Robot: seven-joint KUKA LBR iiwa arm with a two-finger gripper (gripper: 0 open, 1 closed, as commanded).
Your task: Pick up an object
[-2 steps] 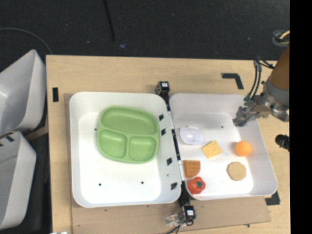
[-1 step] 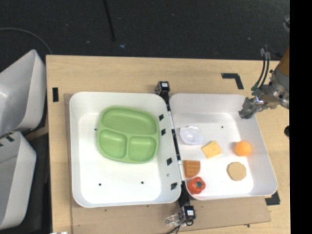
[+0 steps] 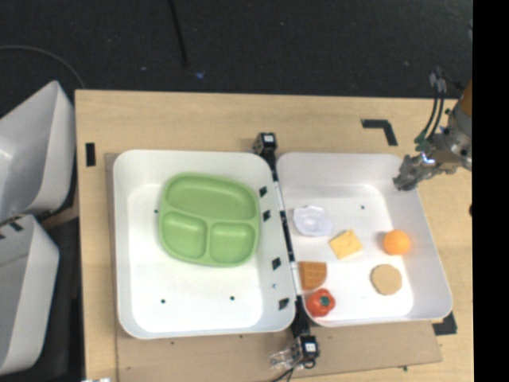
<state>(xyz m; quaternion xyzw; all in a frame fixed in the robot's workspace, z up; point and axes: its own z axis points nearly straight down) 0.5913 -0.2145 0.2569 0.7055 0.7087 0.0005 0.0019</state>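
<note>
Six items in right bin (image 3: 413, 213), none lifted: approach step. Gripper (image 3: 407, 173) over far-right rim, finger state cannot tell. Next: descend onto orange ball (image 3: 396, 242), nearest.

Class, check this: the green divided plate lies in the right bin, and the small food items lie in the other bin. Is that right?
Not quite. The camera view shows the green divided plate in the left bin; the small food items, such as the orange, lie in the other bin.

No readable text, label or number appears anywhere.
</note>
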